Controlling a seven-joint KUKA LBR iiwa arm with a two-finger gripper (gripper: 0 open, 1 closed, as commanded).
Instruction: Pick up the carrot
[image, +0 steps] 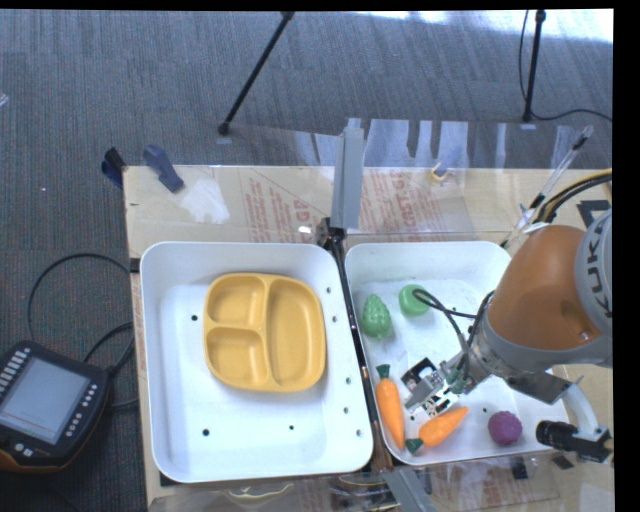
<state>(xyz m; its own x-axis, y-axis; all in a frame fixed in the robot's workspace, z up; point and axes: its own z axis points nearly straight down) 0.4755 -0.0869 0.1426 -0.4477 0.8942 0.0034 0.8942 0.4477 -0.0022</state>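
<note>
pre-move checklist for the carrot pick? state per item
1. Target in view: ok. Two carrots in the right bin, the long carrot by the left wall and the short carrot lying at an angle.
2. Which carrot is meant: cannot tell.
3. Gripper over the carrots: ok, it sits between them, just above.
4. Carrot in the grip: not ok, neither is between the fingers.
5. Neighbours clear: ok. Purple ball and green vegetables lie apart.

My arm: 1 orange band above a grey wrist, black cables alongside, black lettering on pale casing.
</note>
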